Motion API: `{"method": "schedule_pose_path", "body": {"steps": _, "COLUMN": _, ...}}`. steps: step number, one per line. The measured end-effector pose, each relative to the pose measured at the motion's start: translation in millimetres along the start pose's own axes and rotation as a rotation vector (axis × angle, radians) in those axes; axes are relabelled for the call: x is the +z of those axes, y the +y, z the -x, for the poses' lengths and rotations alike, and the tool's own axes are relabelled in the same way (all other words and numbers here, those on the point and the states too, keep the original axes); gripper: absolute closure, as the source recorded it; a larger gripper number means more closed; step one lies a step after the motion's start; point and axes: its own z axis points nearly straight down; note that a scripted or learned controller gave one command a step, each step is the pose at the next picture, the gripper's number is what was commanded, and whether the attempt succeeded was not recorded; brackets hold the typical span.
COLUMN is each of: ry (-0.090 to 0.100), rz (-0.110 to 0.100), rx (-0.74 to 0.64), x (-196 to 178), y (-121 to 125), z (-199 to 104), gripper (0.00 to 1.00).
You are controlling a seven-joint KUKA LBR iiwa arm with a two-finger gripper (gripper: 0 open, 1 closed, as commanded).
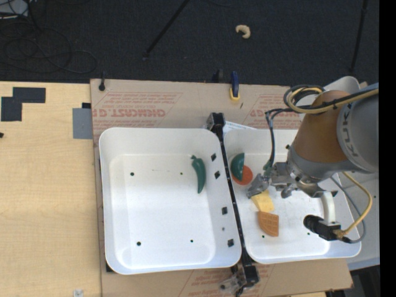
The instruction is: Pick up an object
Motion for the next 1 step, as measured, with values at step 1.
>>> {"method": "schedule_pose_path", "body": {"steps": 1, "ry": -0.003, "rz": 0.012, "rx": 0.003, "x": 40.0, "y": -12.2, "z": -15.5, "gripper": 0.00}}
